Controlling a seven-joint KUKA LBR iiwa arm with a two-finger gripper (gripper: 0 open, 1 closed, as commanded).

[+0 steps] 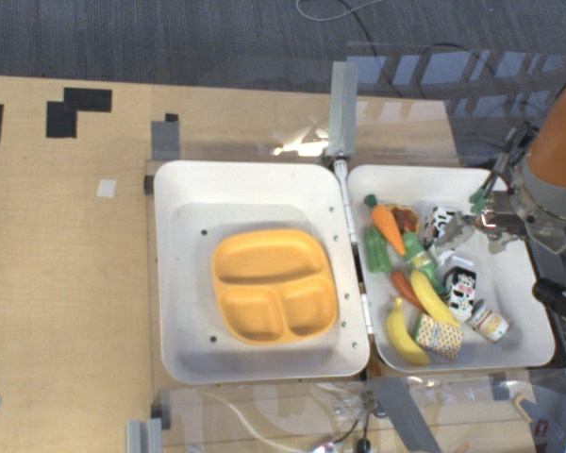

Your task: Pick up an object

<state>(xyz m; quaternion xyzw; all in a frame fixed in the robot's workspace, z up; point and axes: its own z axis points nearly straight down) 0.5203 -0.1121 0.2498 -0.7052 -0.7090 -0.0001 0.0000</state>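
**Arm over cluttered right bin**

Wooden bench (pixel 66 253), two white bins. Gripper (pixel 462 226) low over right bin (pixel 538 347), fingers slightly apart, nothing between them, tips beside black-and-white cow toy (pixel 441 223). Near it: carrot (pixel 388 227), green vegetable (pixel 377 251), two bananas (pixel 432 297), second cow toy (pixel 460 291), small jar (pixel 491 325), patterned pouch (pixel 438 335). Left bin (pixel 170 253) holds orange divided plate (pixel 274 286).

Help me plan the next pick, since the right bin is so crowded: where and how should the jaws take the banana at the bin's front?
Probably at the middle of the banana, from straight above, jaws closing across its narrow width. It lies flat along the right bin floor; its left side looks free toward the wall, while the patterned pouch crowds its lower right, so grip above that end.
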